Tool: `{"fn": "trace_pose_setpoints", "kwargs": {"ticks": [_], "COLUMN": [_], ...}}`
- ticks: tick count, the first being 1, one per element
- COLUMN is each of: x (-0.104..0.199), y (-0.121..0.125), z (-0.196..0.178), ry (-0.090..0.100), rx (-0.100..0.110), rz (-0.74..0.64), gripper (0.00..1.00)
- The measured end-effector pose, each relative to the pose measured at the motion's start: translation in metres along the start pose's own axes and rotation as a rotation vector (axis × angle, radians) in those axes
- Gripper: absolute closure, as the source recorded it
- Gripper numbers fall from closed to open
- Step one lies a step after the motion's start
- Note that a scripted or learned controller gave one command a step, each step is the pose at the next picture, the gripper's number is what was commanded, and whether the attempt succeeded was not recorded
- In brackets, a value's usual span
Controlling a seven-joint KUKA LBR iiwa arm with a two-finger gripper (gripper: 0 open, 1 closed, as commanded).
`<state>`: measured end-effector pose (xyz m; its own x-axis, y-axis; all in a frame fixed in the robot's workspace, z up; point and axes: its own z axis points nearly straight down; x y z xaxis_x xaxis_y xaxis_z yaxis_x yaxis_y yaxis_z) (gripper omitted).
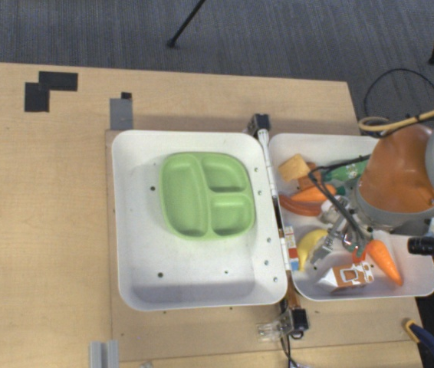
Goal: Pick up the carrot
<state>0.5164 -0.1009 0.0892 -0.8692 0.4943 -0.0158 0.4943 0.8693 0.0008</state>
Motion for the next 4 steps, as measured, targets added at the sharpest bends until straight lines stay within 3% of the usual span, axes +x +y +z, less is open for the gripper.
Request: {"fn": "trace_pose_setpoints", "kwargs": {"ticks": [1,2,3,4], "x": [-0.089,-0.078,-0.024,-0.074], "y": [0.065,0.061,0.005,0.017], "z": [-0.073,-0.009,0.000,-0.112], "ry": [0.008,0.001,0.000,0.009], "rx": [-0.004,-0.005,-0.007,-0.004], "rz": [-0.043,-0.108,-0.213,-0.384], "gripper": [0.00,0.00,0.00,0.00]}}
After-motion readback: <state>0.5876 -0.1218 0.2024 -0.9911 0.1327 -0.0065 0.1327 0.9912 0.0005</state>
